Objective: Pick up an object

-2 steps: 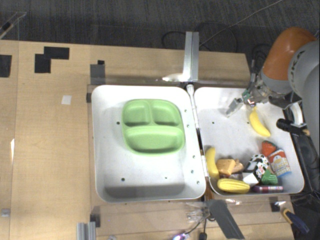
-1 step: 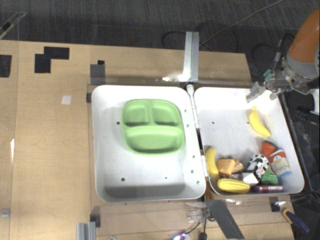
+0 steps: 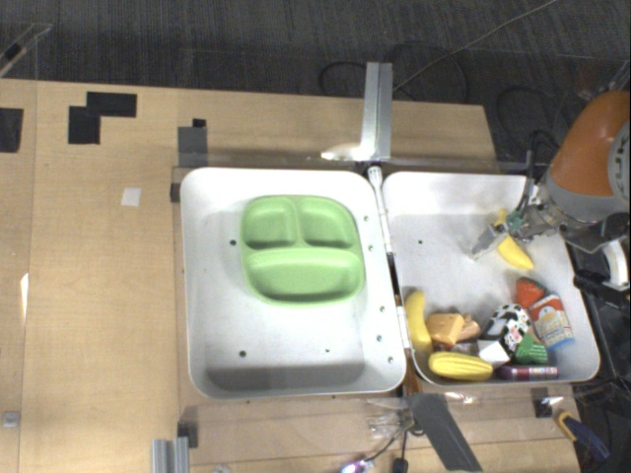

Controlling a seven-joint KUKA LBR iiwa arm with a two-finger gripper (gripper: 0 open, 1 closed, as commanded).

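Gripper (image 3: 508, 227) sits low in the right bin (image 3: 444, 200) near its right wall, touching a small yellow banana (image 3: 516, 253); can't tell if it's actually clamped. Other toys crowd the front edge. Left bin (image 3: 212, 294) has just a green divided plate (image 3: 300, 246), lots of room around it.

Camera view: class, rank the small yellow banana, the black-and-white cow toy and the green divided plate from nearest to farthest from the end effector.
From the end effector:
1. Small yellow banana, right bin, just below it.
2. Black-and-white cow toy, right bin, lower down.
3. Green divided plate, left bin.
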